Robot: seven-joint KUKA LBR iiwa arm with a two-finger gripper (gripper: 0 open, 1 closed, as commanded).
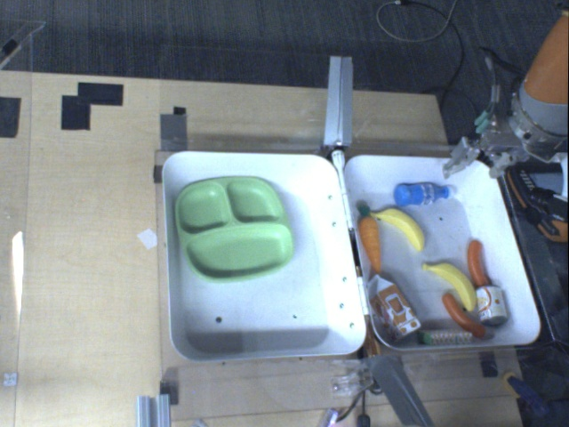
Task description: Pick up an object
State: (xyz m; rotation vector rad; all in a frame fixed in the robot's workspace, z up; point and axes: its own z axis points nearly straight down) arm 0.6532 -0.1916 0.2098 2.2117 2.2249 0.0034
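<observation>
I see my gripper [468, 154] hanging over the right bin's [516, 238] far right corner, beyond the bottle [422, 193]; whether it's clenched, I cannot tell.

Green tray [235, 228] matt plastic; white bins [267, 336] smooth, glossy; bench [80, 265] pale wood.

My gripper [468, 152] hangs over the far rim of the right bin [524, 327], just beyond the blue bottle [423, 192]; two bananas [402, 225], a carrot [370, 243] and sausages [478, 263] lie below; the left bin [258, 341] holds a green divided tray [234, 227].
</observation>
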